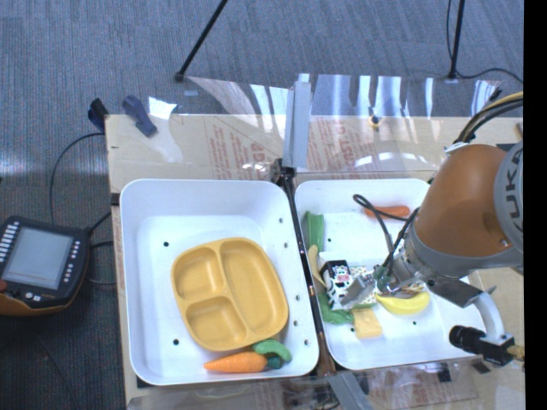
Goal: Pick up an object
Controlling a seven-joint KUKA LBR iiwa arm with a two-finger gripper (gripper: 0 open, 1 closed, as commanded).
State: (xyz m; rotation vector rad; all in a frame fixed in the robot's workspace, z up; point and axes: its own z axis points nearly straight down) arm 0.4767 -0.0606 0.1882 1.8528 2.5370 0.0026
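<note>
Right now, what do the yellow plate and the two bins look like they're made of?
The yellow plate looks like moulded plastic, matte: even colour, rounded dividers, soft sheen. The left bin and right bin seem smooth white plastic with rounded corners, though painted metal can't be ruled out.

The arm comes in from the right edge of the frame and fills the lower right part of it. Its big orange band is the most visible part, rounded and turned toward the camera, with a grey section below it that leans down and to the left. Dark cables run from the upper right along the arm. The tool is at the end of the wrist, in the lower middle-right of the frame, pointing down and left. Its fingers are too small and unclear to read.
</note>
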